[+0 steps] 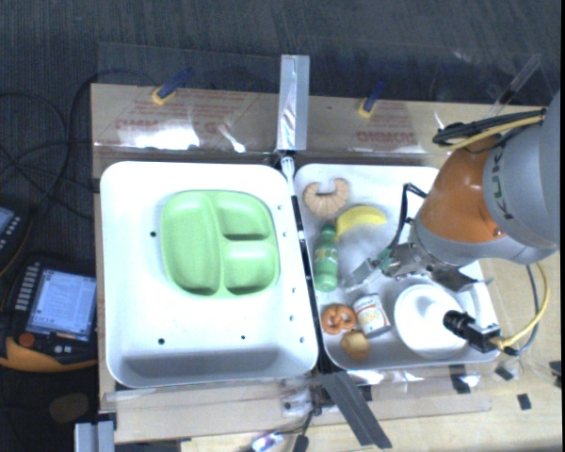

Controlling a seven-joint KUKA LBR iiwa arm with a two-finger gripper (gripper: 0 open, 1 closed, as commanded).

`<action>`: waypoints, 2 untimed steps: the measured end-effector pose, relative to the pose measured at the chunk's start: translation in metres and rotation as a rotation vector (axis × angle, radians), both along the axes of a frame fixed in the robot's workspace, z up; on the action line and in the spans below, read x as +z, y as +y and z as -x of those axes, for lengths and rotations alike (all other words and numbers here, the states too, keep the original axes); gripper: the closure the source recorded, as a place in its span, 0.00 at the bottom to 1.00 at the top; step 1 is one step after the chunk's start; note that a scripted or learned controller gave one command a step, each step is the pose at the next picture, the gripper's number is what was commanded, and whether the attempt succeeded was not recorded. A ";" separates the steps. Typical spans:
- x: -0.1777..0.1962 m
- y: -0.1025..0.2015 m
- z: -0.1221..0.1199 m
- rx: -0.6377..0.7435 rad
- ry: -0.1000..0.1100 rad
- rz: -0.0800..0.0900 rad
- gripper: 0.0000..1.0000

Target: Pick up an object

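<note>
claw [375, 267]: sat low in right bin [476, 295], beside green bottle [326, 260]; opening unreadable, couldn't tell
left bin [132, 281]: held green tray [218, 240]

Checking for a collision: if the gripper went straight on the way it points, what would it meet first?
Probably the green bottle: the gripper points toward the view's left. Depth is unclear.

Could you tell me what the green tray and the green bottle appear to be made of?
Green tray: probably moulded plastic with a matte finish, judging by its uniform pale green colour, soft rounded compartments and lack of sharp glare. Green bottle: likely translucent plastic, as it shows a slight see-through sheen, though it is too small to be sure.
</note>
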State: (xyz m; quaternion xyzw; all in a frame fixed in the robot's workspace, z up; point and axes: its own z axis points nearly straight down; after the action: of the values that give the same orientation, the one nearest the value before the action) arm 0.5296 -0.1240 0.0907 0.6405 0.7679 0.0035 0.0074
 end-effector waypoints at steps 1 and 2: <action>0.000 0.015 0.010 -0.044 -0.004 0.003 0.00; 0.009 0.017 0.009 -0.042 -0.001 -0.003 1.00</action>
State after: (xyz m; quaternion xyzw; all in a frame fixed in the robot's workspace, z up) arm 0.5203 -0.1066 0.0999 0.6566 0.7542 0.0049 0.0072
